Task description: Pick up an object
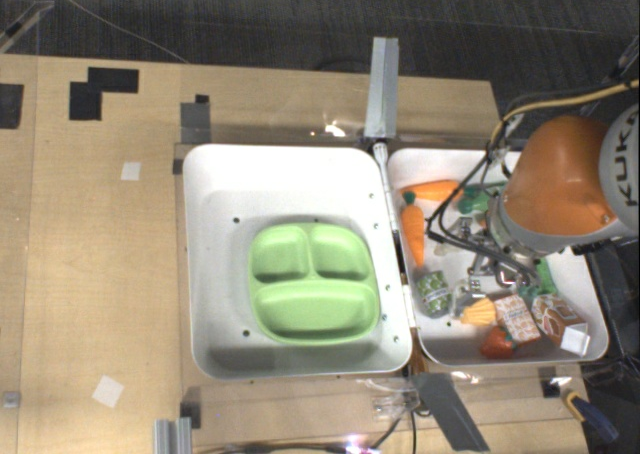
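**Arm Reaches Down Into the Toy Food Bin**

From the camera above, the grey arm (560,182) comes in from the right and bends down over the right bin (597,342). Its orange band sits on top, hiding most of the wrist. The gripper (490,277) points down among the toy food, just above a yellow corn (478,314). I cannot tell how the gripper is set. Nearby lie a carrot (412,232), a green broccoli piece (433,290), a red tomato (497,344) and small boxes (518,318). The left bin (210,242) holds a green divided plate (313,282).
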`<state>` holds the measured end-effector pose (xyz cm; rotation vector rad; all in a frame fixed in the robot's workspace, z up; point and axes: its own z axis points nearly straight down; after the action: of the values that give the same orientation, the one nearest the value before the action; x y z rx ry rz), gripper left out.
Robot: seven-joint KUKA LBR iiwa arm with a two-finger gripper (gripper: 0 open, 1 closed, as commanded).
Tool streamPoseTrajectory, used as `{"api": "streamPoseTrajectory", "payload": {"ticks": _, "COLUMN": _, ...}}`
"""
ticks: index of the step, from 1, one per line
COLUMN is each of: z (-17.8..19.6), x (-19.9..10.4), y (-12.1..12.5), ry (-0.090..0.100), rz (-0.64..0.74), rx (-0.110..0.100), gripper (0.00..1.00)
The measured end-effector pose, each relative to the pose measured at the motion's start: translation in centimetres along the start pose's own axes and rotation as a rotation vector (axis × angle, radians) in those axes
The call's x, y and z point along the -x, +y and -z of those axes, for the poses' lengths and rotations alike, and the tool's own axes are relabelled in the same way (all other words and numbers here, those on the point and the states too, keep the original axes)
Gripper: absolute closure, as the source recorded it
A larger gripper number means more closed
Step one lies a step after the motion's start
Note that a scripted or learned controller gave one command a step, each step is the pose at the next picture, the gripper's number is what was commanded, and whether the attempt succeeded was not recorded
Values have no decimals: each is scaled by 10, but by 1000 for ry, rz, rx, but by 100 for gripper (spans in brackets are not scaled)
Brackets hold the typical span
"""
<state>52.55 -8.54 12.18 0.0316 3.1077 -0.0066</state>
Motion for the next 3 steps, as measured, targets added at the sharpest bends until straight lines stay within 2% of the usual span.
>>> {"api": "streamPoseTrajectory", "payload": {"ticks": 1, "z": -35, "x": 72, "y": -17, "ry": 16, "rz": 147, "rx": 4, "gripper": 0}}
{"api": "streamPoseTrajectory", "payload": {"ticks": 2, "z": -32, "x": 31, "y": -11, "ry": 16, "rz": 38, "rx": 4, "gripper": 0}}
{"api": "streamPoseTrajectory", "payload": {"ticks": 3, "z": -29, "x": -22, "y": -7, "ry": 12, "rz": 17, "rx": 3, "gripper": 0}}
